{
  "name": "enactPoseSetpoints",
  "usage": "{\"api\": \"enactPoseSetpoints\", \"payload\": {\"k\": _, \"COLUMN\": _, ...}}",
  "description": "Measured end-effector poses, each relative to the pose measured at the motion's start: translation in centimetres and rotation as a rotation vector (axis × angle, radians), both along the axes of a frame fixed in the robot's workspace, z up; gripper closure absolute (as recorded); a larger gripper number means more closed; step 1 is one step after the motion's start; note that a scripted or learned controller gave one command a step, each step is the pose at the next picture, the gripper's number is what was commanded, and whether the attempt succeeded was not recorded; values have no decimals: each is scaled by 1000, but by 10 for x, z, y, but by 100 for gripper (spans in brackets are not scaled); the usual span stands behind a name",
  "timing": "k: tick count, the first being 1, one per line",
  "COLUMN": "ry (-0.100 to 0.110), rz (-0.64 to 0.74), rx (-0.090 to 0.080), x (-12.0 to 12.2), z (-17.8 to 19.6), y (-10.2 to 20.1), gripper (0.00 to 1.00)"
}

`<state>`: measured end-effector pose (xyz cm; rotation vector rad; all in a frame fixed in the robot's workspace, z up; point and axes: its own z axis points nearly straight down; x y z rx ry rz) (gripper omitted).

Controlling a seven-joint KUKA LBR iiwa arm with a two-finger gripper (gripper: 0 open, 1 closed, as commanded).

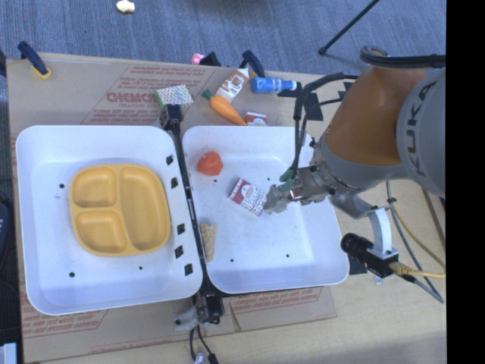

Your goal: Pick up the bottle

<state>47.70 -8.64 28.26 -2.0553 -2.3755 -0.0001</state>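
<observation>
The gripper [274, 201] is seen touching the small carton [247, 196]; jaw state cannot be told. The blue bottle [271, 86] should be targeted instead, outside the right bin [318, 271].

We saw a blue-grey ribbed carpet floor [227, 14] beyond the bench, with a small pale yellow scrap [125, 7] lying on it. A thin black stand leg [364, 17] slanted across it. The light wooden bench top [394, 317] carried flattened brown cardboard [114, 97].
</observation>
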Motion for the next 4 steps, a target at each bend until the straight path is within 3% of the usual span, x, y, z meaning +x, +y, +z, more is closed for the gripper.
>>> {"api": "enactPoseSetpoints", "payload": {"k": 1, "ry": 5, "rz": -113, "rx": 1, "x": -2, "z": -127, "y": -19, "gripper": 100}}
{"api": "enactPoseSetpoints", "payload": {"k": 2, "ry": 1, "rz": -82, "rx": 0, "x": 0, "z": -41, "y": -64, "gripper": 100}}
{"api": "enactPoseSetpoints", "payload": {"k": 3, "ry": 5, "rz": 6, "rx": 2, "x": -1, "z": -130, "y": -36, "gripper": 100}}
{"api": "enactPoseSetpoints", "payload": {"k": 4, "ry": 1, "rz": -45, "rx": 0, "x": 0, "z": -69, "y": -61, "gripper": 100}}
